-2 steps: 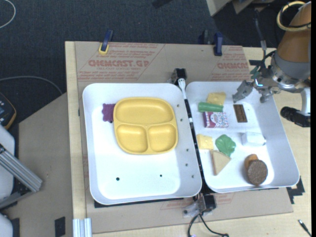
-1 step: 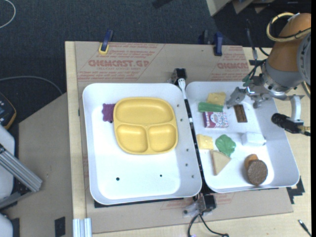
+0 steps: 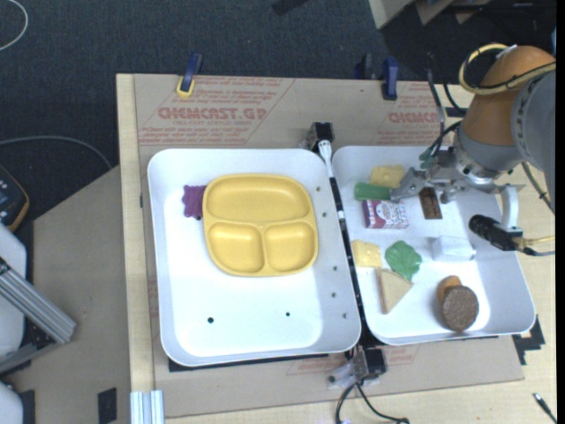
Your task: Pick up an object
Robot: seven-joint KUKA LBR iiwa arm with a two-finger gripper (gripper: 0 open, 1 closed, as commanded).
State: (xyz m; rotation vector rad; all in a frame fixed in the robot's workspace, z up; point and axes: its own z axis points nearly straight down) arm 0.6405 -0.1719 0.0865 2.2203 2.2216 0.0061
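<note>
Pincer (image 3: 430,186) over right bin (image 3: 503,321), finger state unclear; maroon packet (image 3: 386,214) just left, apart

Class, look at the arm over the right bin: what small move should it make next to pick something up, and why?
Probably lower straight down. The pincer sits above the red-and-white packet and green piece in the right bin, with nothing seen between its fingers.

Yellow divided plate (image 3: 260,223) in left bin (image 3: 177,325) — tool (image 3: 427,188) over right bin (image 3: 512,312).
</note>
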